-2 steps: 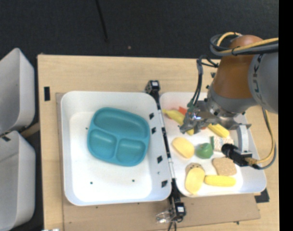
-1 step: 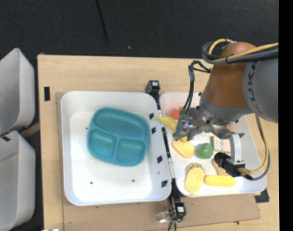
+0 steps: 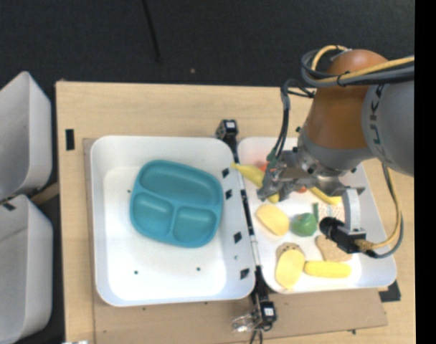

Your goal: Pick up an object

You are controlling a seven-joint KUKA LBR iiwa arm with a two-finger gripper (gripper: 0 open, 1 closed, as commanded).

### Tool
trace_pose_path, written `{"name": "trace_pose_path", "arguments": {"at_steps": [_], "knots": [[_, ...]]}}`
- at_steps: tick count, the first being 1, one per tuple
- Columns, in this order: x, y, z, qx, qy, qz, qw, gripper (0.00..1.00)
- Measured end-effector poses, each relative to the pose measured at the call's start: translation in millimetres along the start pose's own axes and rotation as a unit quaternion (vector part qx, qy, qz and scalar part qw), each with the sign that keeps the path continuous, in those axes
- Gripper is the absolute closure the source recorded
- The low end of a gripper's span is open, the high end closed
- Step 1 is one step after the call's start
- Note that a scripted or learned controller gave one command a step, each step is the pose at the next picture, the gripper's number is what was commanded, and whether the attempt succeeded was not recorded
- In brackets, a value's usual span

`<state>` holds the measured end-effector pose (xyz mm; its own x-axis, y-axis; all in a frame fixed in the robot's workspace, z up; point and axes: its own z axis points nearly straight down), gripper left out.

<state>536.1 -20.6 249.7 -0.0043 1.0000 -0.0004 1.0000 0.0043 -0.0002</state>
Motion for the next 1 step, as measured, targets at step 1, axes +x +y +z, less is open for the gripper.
{"name": "trace_pose_path", "arguments": {"at_steps": [1], "knots": [[-9.4,-8.9,9.0,0.001,-0.001,0.003,1.0,1.0]]}}
